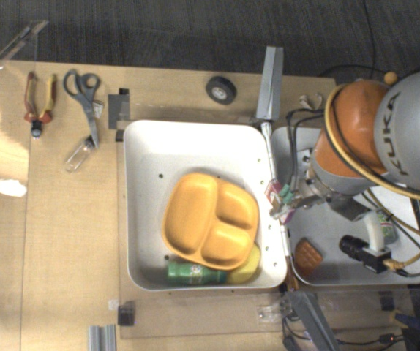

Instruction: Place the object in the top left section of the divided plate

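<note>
Looking down at a slant on a pale wooden bench (49, 232), two shallow white plastic bins sit side by side. The left bin (144, 196) fills the middle of the frame, and the right bin (342, 273) is at the lower right, partly covered by the robot.

A yellow plastic divided plate with three rounded sections (210, 218) lies in the lower middle of the left bin, turned at an angle. A green cylindrical can (192, 272) lies on its side against the bin's lower wall, tucked partly under the plate's lower edge. A yellow-green rounded object (248, 265) peeks out from under the plate's lower right corner.

A small orange-brown object with rounded corners (309, 253) lies in the lower left part of the right bin, well apart from the plate.

The grey robot arm (407, 137), with its orange band (353, 134), reaches in from the right. Its gripper (282, 202) sits over the wall between the two bins, just right of the plate. Whether it is spread or closed cannot be made out, and nothing can be seen held in it.

Along the upper part of the bench lie red-handled pliers (38, 101) at the upper left, grey-handled scissors (85, 101) beside them, a black roll of tape (221, 90), and an upright grey metal bar (271, 79).
</note>
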`<act>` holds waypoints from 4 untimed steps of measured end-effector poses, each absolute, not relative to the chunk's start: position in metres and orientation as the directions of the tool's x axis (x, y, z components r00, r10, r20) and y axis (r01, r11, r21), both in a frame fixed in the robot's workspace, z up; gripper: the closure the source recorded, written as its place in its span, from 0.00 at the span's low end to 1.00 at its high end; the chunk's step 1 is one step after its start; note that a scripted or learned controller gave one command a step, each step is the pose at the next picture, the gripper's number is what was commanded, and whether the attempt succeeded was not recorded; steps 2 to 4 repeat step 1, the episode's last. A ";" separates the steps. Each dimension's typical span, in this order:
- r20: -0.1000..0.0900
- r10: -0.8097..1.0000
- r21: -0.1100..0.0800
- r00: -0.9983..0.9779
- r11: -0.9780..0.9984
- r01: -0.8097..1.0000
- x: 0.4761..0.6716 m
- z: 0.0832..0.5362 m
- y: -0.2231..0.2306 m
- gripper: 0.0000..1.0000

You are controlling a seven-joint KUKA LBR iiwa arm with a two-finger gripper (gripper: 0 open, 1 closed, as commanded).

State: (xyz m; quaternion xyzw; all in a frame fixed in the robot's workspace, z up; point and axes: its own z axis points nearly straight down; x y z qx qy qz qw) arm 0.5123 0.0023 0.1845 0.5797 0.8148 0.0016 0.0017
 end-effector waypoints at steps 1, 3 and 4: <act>-0.001 0.945 0.005 -0.327 0.327 0.945 0.512 0.185 0.002 0.00; -0.001 0.945 0.005 -0.327 0.327 0.945 0.512 0.185 0.002 0.00; -0.001 0.945 0.005 -0.327 0.327 0.945 0.512 0.185 0.002 0.00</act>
